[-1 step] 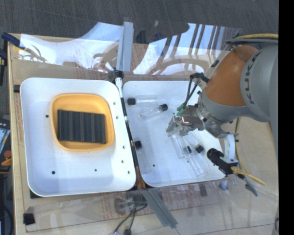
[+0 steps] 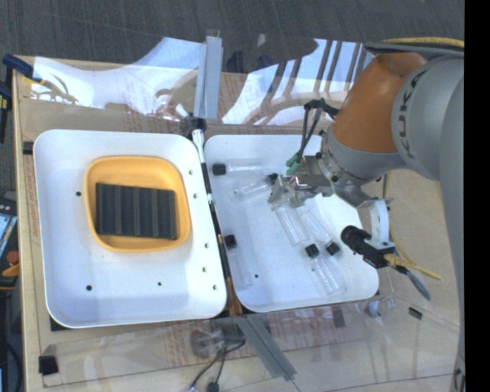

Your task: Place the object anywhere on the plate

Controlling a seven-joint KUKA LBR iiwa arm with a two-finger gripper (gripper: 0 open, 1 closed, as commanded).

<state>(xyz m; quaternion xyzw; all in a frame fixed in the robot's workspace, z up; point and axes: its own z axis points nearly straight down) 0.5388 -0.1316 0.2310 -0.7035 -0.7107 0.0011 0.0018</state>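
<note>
- The robot's arm (image 2: 429, 113) comes in from the right side and fills the top right corner.
- The arm is big, round and grey.
- A wide orange band (image 2: 380, 104) goes around the arm just above the wrist.
- Under the orange band the wrist (image 2: 351, 163) is grey and leans down and to the left.
- Thin black cables (image 2: 310, 129) run along the left side of the wrist.
- The gripper (image 2: 284, 188) sits at the end of the wrist and points left and down.
- The gripper is small, shiny and hard to make out.
- It is low, close over the white floor below it.
</note>
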